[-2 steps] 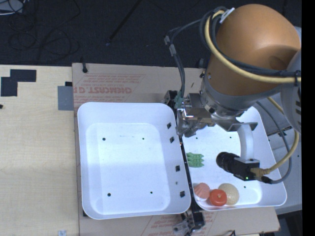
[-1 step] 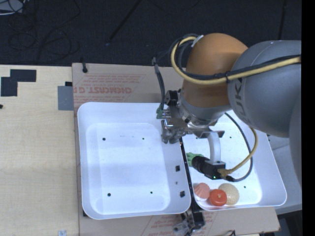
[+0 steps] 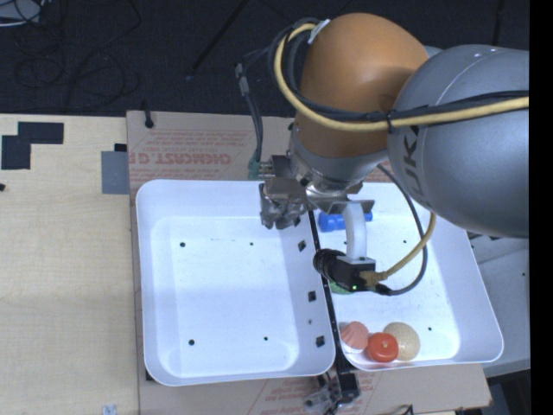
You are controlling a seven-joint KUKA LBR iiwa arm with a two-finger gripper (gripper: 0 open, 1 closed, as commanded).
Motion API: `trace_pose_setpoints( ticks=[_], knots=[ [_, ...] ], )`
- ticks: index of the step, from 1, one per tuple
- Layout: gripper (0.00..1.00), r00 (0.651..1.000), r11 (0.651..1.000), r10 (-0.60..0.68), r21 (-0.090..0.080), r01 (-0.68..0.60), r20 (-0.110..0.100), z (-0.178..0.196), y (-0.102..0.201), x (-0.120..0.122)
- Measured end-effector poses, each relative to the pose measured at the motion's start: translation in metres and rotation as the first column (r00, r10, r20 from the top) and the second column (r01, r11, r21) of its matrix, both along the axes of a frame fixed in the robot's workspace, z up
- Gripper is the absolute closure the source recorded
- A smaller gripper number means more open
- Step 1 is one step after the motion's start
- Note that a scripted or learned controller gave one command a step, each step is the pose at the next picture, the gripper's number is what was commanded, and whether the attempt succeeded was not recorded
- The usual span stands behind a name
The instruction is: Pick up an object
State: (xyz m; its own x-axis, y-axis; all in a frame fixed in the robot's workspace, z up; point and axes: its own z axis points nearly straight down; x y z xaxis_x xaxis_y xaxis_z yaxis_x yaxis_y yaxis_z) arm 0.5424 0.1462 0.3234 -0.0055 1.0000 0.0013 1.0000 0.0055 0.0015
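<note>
Here the gripper (image 3: pixel 281 204) hangs over the left bin's (image 3: pixel 216 284) far right corner; spread or closed, I cannot tell. A blue block (image 3: pixel 331 222), perhaps, lies nearby.

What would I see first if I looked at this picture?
The huge grey arm with its orange band reaches in from the right. In the right bin's near corner sit three small round things close together: a pink one, a red one and a tan one. A blue thing peeks out from under the arm.
</note>
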Motion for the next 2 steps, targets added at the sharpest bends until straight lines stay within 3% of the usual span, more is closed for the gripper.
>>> trace_pose_setpoints(
  ticks=[1, 2],
  knots=[
    [1.0, 1.0, 1.0, 0.002, -0.001, -0.002, -0.007, -0.0367, 0.0941, 0.0004],
    [0.0, 1.0, 1.0, -0.003, -0.003, 0.003, -0.005, -0.0345, 0.0898, 0.0008]
  ],
)
